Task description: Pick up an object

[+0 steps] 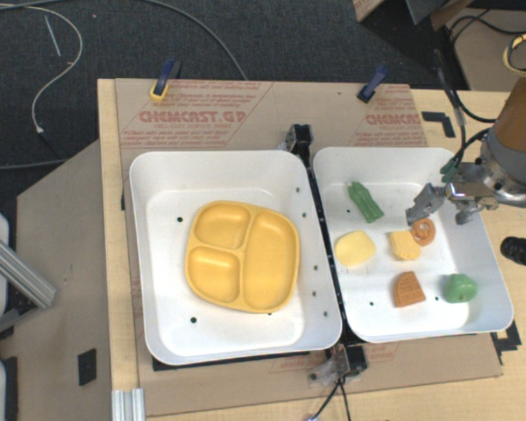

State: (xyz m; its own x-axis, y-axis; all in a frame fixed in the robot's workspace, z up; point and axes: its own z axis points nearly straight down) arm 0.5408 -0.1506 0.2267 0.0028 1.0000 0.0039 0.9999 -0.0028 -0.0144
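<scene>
The right bin (482,244) holds several small items: a green oblong piece (365,201), a pale yellow round piece (355,249), a yellow cube (404,246), a small orange round piece (423,231), a brown wedge (408,289) and a green ball (459,288). My gripper (442,210) hangs over the bin's upper right part, open, with its fingers spread. Its left finger (421,207) is just above the orange piece. Nothing sits between the fingers.
The left bin (158,191) bears a yellow divided plate (243,255). Blue clamps (165,79) (373,84) grip the cardboard board's far edge. A black clip (299,137) sits between the bins at the back, and cables trail at the upper left.
</scene>
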